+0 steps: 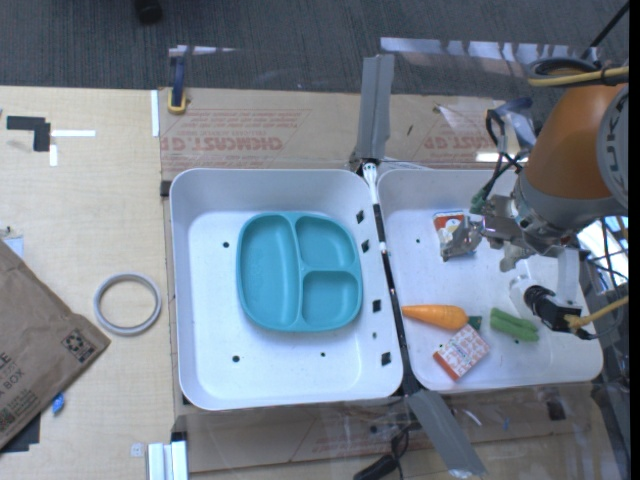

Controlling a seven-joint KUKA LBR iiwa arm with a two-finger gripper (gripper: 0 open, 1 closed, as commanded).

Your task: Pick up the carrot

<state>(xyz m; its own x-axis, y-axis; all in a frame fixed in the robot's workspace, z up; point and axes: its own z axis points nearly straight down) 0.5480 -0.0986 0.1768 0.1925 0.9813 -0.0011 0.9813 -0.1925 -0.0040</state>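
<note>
carrot (436, 316) — green top half-hidden

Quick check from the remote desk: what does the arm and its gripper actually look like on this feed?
The arm is a rounded grey body with a broad orange band above the wrist and part of a dark letter marking on the grey shell at the right edge. Black and yellowish cables loop over its top. The gripper is a small metallic grey assembly with dark parts, and a white-and-black fitting hangs below the wrist.

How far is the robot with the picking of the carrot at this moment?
Nothing looks done yet: the carrot lies flat on the floor of the right bin, near its left wall. The gripper hangs above it toward the bin's back, apart from it. Reaching, gripping and lifting the carrot all remain.
</note>
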